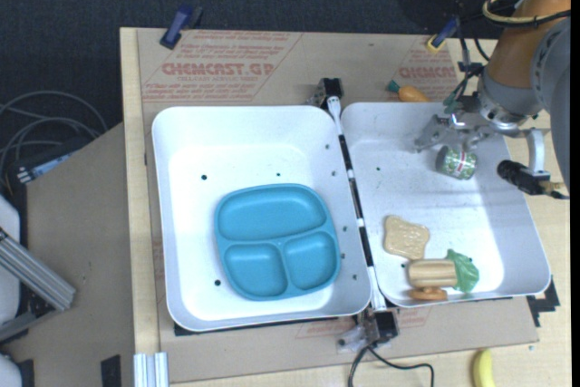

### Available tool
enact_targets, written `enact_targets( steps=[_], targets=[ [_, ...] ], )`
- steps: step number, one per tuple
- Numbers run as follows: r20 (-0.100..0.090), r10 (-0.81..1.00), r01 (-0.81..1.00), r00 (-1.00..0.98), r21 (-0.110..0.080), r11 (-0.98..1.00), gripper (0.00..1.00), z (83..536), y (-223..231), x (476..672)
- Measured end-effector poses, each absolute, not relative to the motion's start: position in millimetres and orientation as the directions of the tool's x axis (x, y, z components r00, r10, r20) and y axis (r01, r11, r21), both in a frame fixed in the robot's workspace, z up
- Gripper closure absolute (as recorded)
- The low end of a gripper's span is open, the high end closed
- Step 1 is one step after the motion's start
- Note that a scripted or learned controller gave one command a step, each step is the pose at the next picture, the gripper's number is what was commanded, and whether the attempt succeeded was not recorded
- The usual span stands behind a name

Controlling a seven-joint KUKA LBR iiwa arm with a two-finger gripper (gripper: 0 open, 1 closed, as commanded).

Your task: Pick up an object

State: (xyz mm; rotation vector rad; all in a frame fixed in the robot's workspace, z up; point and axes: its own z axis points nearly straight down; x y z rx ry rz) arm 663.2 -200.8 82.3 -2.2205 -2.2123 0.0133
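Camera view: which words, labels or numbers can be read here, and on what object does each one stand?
"CHEMCAST GP", red print on the brown board under the bins, upper left.
The same red print repeats on the board's upper right; too blurred to read.
The smaller red lines around them are too small to read.
The can below the gripper has a label; unreadable.

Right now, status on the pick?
Gripper over right bin, directly above small green can. Grip unconfirmed. Toast, hot dog sit clear, nearer front.
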Motion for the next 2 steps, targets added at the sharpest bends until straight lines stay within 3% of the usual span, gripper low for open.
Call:
enact_targets(
  steps=[1, 2],
  targets=[
    [0.0, 1.0, 1.0, 0.0, -0.001, 0.0, 0.0, 85, -188, 649.2],
    [0.017, 1.0, 1.0, -0.003, -0.013, 0.003, 0.0, 86, -217, 666.8]
  ],
)
